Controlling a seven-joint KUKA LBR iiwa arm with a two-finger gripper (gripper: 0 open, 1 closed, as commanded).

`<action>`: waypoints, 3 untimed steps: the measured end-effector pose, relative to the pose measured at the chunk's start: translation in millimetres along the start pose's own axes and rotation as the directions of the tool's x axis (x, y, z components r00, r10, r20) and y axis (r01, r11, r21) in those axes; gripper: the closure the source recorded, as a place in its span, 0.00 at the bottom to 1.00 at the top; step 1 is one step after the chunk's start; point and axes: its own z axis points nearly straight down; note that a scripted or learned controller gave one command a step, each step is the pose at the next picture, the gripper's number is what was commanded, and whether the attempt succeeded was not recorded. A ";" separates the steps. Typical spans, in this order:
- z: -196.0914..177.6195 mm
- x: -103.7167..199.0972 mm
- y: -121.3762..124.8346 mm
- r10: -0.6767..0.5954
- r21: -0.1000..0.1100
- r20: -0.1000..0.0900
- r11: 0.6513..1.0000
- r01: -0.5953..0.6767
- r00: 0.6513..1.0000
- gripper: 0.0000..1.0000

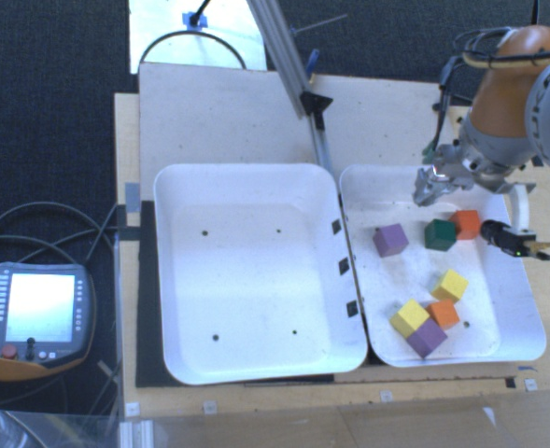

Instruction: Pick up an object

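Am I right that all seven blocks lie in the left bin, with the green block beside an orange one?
Not quite: the camera view shows the blocks in the right bin, not the left. The green block does sit beside an orange block.

Teach pendant [34,317]: lies left of the tabletop, screen lit, cable looping behind it.
Tabletop [228,110]: pale board, bare behind the bins.
Metal pole [289,59]: slants across the tabletop's back edge.
Floor [50,82]: dark carpet.
Black mat [146,297]: under the left bin.
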 end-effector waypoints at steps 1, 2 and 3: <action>-55.2 -0.4 2.4 -0.001 -0.002 0.000 1.000 0.001 1.000 1.00; -48.2 47.1 -15.5 -0.005 0.007 -0.003 1.000 0.005 1.000 1.00; -57.4 95.3 -20.4 -0.007 0.005 -0.004 1.000 0.007 1.000 1.00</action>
